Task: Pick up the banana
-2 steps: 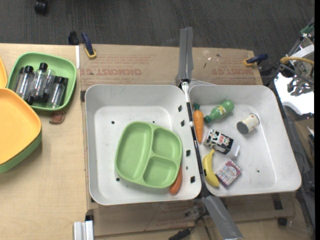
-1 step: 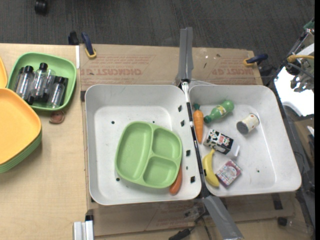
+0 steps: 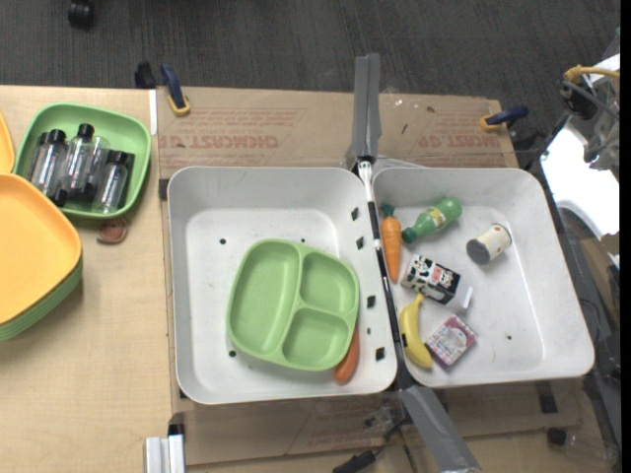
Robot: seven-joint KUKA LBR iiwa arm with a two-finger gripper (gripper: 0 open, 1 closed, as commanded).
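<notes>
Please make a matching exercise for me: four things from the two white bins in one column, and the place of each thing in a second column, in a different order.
Things:
1. banana
2. green tray
3. green bottle
4. carrot

Places:
A. left bin
B. right bin, far part, lying beside the carrot's top
C. right bin, near left corner
D. right bin, along the left wall, beyond the banana

Pairs: 1-C, 2-A, 3-B, 4-D
</notes>
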